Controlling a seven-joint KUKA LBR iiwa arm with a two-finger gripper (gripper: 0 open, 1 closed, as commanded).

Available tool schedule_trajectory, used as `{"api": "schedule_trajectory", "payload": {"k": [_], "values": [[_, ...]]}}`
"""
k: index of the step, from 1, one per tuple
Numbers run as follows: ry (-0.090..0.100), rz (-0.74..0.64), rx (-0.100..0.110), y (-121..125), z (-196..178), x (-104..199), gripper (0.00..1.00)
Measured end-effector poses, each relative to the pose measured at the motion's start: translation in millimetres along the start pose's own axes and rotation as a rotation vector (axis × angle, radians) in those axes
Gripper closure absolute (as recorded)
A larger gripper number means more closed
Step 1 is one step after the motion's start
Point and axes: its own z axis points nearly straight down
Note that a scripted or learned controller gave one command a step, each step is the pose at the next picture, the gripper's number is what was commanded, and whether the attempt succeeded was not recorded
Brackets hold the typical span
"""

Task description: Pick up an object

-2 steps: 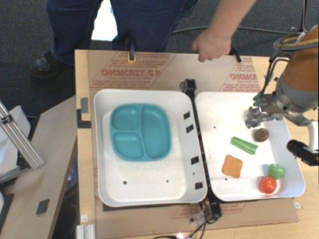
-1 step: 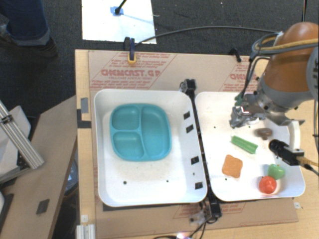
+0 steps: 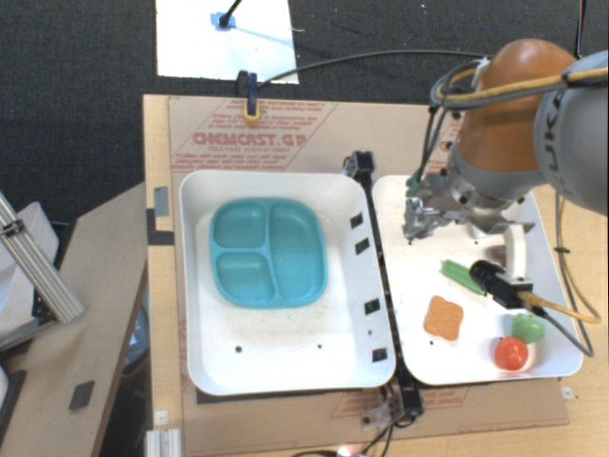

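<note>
Camera view: two white bins sit side by side on the table point(image 3: 285, 131), which is covered with printed cardboard.

The left bin point(image 3: 285, 350) holds one teal divided plate point(image 3: 267, 253), lying flat in the bin's upper half.

The right bin point(image 3: 419, 360) holds four loose objects, all in its lower right part:
- A green stick point(image 3: 458, 273) lies at a slant near the bin's middle.
- An orange piece point(image 3: 443, 318) (flat, rough-surfaced) lies just below the stick and apart from it.
- A red ball point(image 3: 511, 353) rests near the lower right corner.
- A smaller green ball point(image 3: 527, 328) rests just above the red ball, close beside it; whether they touch cannot be determined.

The arm point(image 3: 514, 112) reaches in from the right, its orange band above the bin's upper edge. The fingers point(image 3: 413, 227) point down over the upper left part of the right bin, near the divider between the bins. They are well apart from the orange piece and both balls, and nearer to the green stick. How far open the fingers are cannot be told from this angle, nor whether they touch the bin floor.
</note>
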Motion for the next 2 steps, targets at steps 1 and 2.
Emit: {"api": "schedule_trajectory", "payload": {"k": [1,2], "values": [[0.001,-0.001,-0.001,6,-1,52,1.00],[0.000,0.000,0.002,16,26,101,1.00]]}}
